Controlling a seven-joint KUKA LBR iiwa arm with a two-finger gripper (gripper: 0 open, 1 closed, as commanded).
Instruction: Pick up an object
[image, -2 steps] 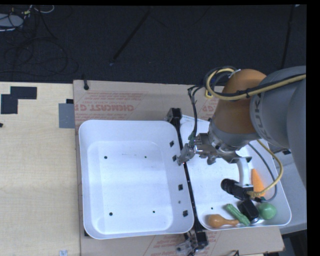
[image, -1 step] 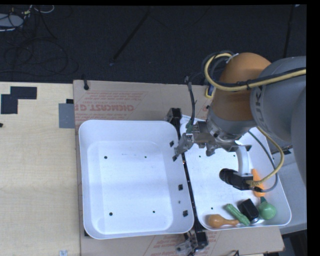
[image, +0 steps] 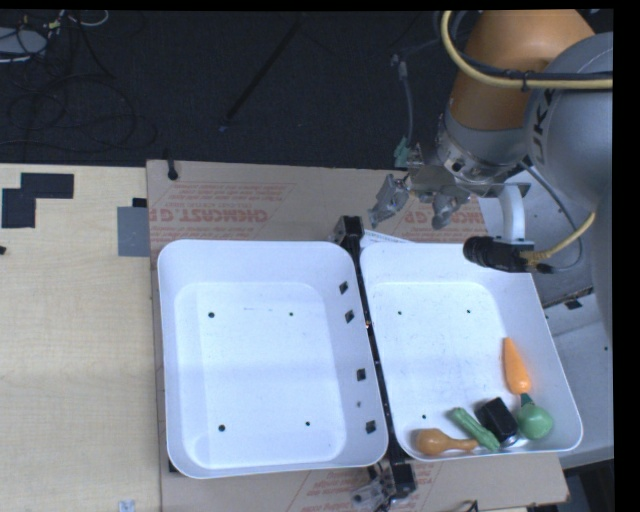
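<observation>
My gripper (image: 415, 207) hangs above the far edge of the right bin (image: 440, 330), its two fingers spread apart with nothing between them. Several small things lie in that bin's near right corner, well away from the gripper: an orange carrot-like piece (image: 516, 366), a green stick (image: 474, 427), a small black block (image: 497, 419), a green rounded piece (image: 536, 420) and a tan pear-shaped piece (image: 440, 441).
The left bin (image: 255, 360) sits beside the right one, joined by a black clip strip (image: 360, 330). Both rest on a cardboard sheet (image: 250, 200). The grey arm with its orange band (image: 505, 50) fills the upper right.
</observation>
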